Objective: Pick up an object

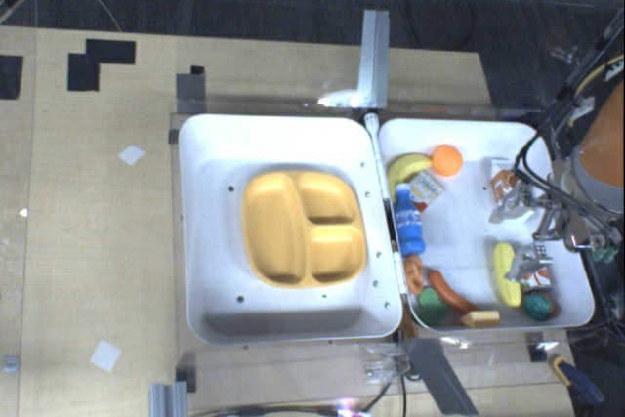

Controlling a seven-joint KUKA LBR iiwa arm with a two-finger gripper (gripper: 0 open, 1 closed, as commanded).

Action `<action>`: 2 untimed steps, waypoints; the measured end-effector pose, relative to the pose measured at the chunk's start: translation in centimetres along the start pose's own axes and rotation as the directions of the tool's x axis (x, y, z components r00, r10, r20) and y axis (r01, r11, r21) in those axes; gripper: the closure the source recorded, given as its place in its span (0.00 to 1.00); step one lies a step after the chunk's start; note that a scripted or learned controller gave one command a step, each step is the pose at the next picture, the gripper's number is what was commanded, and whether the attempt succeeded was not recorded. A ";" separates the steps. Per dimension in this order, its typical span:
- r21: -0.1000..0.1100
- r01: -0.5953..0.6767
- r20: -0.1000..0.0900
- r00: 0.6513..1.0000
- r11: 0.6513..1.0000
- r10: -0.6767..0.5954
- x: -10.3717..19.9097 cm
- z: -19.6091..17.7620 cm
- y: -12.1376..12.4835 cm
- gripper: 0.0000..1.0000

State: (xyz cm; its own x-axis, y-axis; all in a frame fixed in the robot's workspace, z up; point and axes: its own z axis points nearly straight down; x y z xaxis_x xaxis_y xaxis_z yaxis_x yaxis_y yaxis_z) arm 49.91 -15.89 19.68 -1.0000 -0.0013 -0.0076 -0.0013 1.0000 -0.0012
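The right bin holds several small objects. A yellow corn cob lies near its front right, with a teal ball and a small red piece beside it. My gripper hangs over the bin's right side, just above the corn. It is open: one fingertip is toward the back, the other by the corn's right edge, and nothing sits between them. A banana, an orange ball and a blue bottle lie along the bin's left side.
The left bin holds a yellow divided tray. A brown sausage, a green item and a tan block crowd the right bin's front edge. A small orange-and-white packet lies behind the gripper. Cables trail from the arm at the right.
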 end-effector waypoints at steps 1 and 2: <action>0.002 0.167 0.006 0.986 0.986 -0.167 -2.8 -8.6 1.3 0.00; -0.005 0.063 -0.010 0.998 0.998 -0.063 -0.8 8.5 -2.0 0.00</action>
State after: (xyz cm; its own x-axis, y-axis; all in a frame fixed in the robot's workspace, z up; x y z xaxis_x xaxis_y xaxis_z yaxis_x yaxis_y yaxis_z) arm 50.83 -17.89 11.14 -0.9979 -0.0646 0.0025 -0.0645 0.9979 0.0029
